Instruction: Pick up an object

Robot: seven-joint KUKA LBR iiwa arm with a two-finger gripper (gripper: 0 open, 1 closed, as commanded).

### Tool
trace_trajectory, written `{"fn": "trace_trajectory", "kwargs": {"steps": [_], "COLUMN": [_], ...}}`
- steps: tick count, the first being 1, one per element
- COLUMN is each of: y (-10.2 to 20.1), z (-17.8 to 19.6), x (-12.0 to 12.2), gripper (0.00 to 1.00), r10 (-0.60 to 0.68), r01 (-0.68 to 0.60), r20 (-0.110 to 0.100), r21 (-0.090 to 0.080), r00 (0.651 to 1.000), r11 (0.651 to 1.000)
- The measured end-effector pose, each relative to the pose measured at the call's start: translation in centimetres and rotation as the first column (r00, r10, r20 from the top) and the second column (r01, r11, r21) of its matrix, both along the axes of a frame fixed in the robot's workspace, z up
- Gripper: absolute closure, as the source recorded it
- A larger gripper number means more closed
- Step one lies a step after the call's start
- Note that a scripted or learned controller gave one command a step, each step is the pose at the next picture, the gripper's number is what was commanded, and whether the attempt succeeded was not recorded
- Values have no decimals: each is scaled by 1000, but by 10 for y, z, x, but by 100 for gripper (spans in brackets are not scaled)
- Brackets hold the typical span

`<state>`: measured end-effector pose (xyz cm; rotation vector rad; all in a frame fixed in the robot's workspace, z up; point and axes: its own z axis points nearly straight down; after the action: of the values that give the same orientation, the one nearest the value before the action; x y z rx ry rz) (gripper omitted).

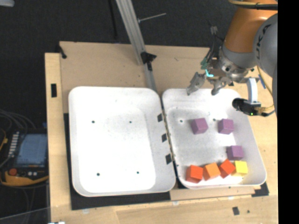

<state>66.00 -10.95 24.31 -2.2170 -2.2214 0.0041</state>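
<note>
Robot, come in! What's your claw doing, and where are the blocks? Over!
Gripper open, nothing between fingers, above right bin's far rim. Nearest purple block untouched. Path clear.

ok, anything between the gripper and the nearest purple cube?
No. Camera view shows just bare white floor of the right bin between the gripper and the nearest purple cube.

Dark floor (pixel 56 13) around wooden bench (pixel 93 64)
</note>
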Motion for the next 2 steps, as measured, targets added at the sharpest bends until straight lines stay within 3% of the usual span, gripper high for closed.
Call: {"fn": "trace_trajectory", "kwargs": {"steps": [1,2], "y": [0,0], "z": [3,-39], "x": [1,1], "gripper": [0,0], "r10": [1,-1], "r01": [-1,1], "r20": [4,1], "r21": [-2,-2], "r00": [1000,1000], "r11": [1000,1000]}}
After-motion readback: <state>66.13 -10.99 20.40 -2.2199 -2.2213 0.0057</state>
